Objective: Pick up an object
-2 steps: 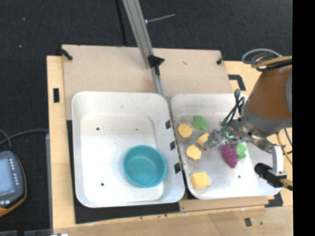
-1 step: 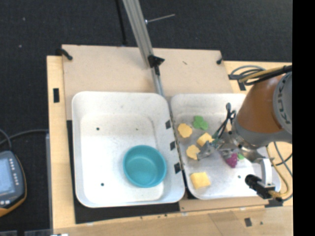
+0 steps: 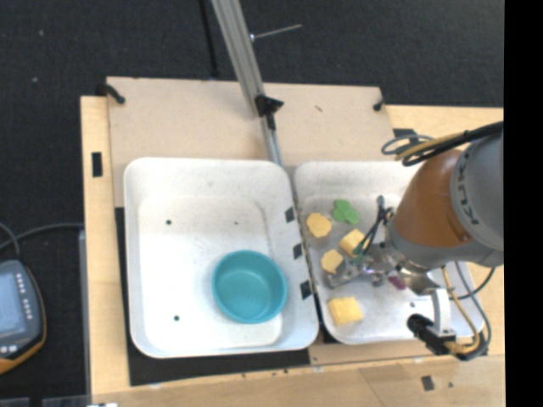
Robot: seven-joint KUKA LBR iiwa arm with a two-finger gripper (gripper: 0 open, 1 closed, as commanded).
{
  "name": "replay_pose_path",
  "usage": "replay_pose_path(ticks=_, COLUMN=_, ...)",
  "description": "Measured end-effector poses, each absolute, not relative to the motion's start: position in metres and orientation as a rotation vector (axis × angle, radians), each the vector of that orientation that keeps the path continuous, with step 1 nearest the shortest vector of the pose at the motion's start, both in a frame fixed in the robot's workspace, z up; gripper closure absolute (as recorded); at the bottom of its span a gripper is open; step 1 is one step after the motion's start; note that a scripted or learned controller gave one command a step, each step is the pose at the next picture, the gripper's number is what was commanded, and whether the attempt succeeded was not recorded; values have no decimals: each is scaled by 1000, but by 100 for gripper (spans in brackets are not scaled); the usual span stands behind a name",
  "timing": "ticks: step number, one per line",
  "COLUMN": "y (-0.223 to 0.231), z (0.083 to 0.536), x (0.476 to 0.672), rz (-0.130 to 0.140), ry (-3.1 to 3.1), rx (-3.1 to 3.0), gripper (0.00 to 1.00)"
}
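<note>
Grey arm [image 3: 454, 206] w/ orange band over rt bin [image 3: 339, 181], gripper [image 3: 373, 270] low among yellow pieces, jaw state can't tell, yellow block [image 3: 344, 311] near front wall, green piece [image 3: 344, 211] toward back, teal bowl [image 3: 249, 287] in left bin [image 3: 170, 202]

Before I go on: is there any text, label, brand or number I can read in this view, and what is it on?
"KU": partial dark lettering on the grey arm, cut off at the view's edge.
The handheld device's screen is too small and blurred to read.
Nothing readable on the bins or objects.
</note>
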State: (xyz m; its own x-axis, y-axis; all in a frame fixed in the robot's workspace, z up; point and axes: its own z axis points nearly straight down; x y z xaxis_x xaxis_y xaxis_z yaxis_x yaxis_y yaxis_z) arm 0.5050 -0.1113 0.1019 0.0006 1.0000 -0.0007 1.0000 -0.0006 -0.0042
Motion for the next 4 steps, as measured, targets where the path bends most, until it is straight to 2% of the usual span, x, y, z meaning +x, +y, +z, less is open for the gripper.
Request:
replay_pose_path(ticks=1, y=-112, z=116, x=508, rz=-6, ry=-2218, rx=-2229, gripper=100)
replay_pose_path(ticks=4, y=-121, z=259, x=513, rz=-2, ry=-2227, rx=-2221, gripper=100)
